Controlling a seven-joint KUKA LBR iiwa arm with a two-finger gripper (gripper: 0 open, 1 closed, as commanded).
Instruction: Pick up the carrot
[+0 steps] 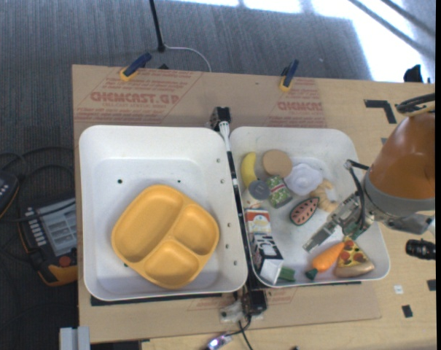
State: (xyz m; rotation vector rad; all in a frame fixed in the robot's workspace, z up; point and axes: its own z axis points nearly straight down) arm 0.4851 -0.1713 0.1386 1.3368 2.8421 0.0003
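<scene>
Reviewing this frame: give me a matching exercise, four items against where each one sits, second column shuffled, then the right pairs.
Items:
1. yellow divided plate
2. carrot
3. banana
4. gripper

Places:
A. far left corner of the right bin, beside the divider
B. near right part of the right bin, next to the pizza slice
C. in the left bin
D. above the right bin, just past the carrot, at the end of the arm

Pairs: 1-C, 2-B, 3-A, 4-D
</scene>
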